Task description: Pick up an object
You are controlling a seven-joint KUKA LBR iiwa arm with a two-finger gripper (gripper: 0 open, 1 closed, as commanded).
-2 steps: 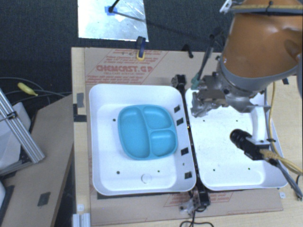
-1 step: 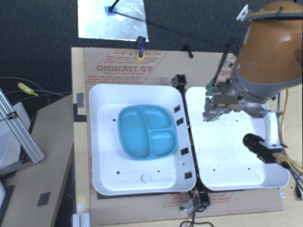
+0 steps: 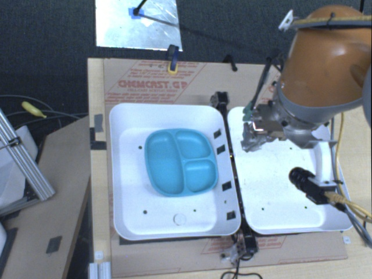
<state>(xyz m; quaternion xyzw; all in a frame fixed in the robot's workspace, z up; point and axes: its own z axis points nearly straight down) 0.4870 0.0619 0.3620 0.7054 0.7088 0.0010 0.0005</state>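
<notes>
While the gripper hangs low over the right bin, whether it grips anything cannot be told. A blue divided plate lies well off to its left (in the other bin); closing here would likely catch nothing.

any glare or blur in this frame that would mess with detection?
Camera view: glare washes out the reflective sheet at the top; the arm's orange band looms large and soft, out of focus. The blue divided plate in the left bin is sharp and evenly lit, with faint shadow. The gripper over the right bin is slightly blurred.
</notes>
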